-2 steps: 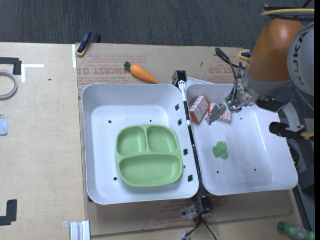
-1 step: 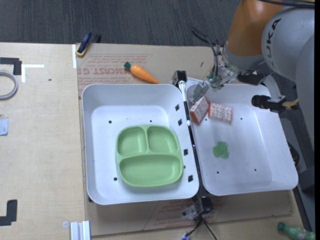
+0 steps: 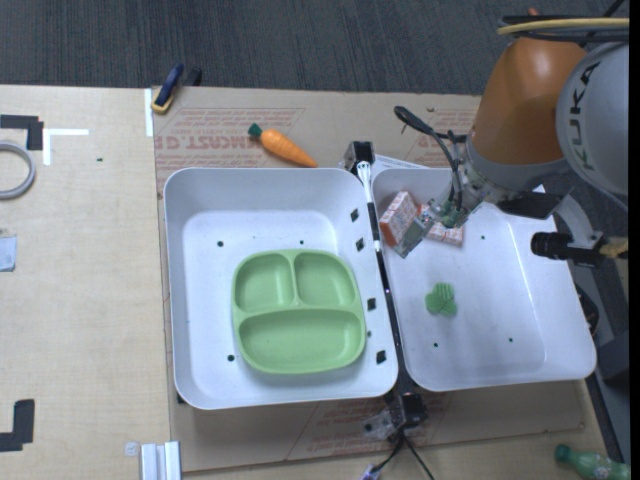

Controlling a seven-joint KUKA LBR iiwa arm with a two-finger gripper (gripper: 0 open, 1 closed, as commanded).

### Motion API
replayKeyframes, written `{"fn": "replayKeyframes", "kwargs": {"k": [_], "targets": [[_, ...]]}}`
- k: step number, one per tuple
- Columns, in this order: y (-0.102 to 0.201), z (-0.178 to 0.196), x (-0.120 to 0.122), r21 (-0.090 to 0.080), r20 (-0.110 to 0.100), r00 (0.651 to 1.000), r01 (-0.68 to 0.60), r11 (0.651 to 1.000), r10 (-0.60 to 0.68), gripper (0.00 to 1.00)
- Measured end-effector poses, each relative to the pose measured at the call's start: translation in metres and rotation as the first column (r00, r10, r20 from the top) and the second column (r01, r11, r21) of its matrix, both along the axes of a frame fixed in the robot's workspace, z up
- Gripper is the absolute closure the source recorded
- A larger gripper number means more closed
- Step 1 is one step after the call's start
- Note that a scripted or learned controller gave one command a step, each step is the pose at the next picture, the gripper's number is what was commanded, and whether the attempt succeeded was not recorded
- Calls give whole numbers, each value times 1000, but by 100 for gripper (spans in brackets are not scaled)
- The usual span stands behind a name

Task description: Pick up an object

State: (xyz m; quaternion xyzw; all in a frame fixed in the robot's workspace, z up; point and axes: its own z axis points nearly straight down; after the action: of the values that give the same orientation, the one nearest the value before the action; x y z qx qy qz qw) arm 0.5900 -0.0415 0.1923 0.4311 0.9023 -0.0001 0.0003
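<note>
Here I have the grey two-finger gripper (image 3: 428,224) low in the right white bin's (image 3: 520,353) far left corner, seemingly pinching the small red-and-white carton (image 3: 398,216) there, while the green broccoli-like toy (image 3: 441,301) sits nearer.

Smooth white plastic bins (image 3: 200,368), matt green tray (image 3: 297,311), seemingly cardboard bench (image 3: 80,318)

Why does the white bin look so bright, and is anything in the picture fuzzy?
In the camera view, even overhead light makes the left bin glow, with soft shadows under its rims; the green plate is sharp, while the small boxes by the gripper look a bit blurry.
</note>
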Motion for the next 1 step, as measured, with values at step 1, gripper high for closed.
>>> {"fn": "replayKeyframes", "kwargs": {"k": [1], "targets": [[60, 0, 50, -1, 2, 986, -170, 986, 170, 0]]}}
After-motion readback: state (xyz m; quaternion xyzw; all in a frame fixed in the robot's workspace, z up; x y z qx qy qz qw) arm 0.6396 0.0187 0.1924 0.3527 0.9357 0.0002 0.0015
